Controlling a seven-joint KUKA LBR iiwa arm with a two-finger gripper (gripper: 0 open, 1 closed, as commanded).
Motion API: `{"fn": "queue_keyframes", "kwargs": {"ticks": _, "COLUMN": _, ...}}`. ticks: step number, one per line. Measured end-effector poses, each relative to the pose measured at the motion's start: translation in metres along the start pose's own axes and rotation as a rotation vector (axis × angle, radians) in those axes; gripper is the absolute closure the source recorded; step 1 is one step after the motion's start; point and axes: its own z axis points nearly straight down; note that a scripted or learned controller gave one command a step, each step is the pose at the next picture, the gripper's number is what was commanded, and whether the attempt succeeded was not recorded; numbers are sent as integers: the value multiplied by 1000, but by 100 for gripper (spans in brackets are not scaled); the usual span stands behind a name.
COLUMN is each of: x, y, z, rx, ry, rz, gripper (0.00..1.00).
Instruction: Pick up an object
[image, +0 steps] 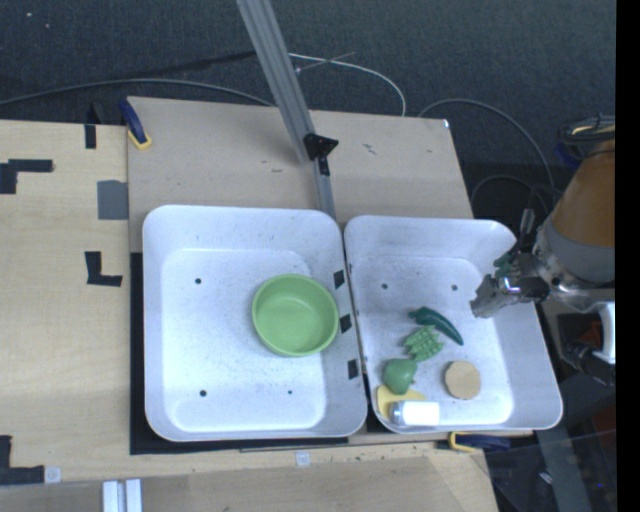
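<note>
The right bin (400, 245) holds several small items near its front: a dark green pepper-like piece (438, 324), a light green knobbly piece (423, 344), a green rounded piece (399, 375), a tan round disc (462, 380) and a yellow and white piece (410, 410). A green bowl (294, 315) sits upright in the left bin (180, 300). My gripper (492, 298) hangs over the right bin's right side, to the right of and apart from the pepper-like piece. Nothing shows between its tips.
A grey pole (285, 85) slants across the back of the bench, ending in a black clamp (320, 147) behind the bins' shared wall. Cables (350, 70) lie on the dark floor beyond. A yellow and blue clamp (134, 124) grips the board's back-left corner.
</note>
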Motion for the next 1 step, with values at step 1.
{"fn": "queue_keyframes", "kwargs": {"ticks": 1, "x": 1, "y": -1, "z": 19, "rx": 8, "ry": 2, "rz": 1, "gripper": 100}}
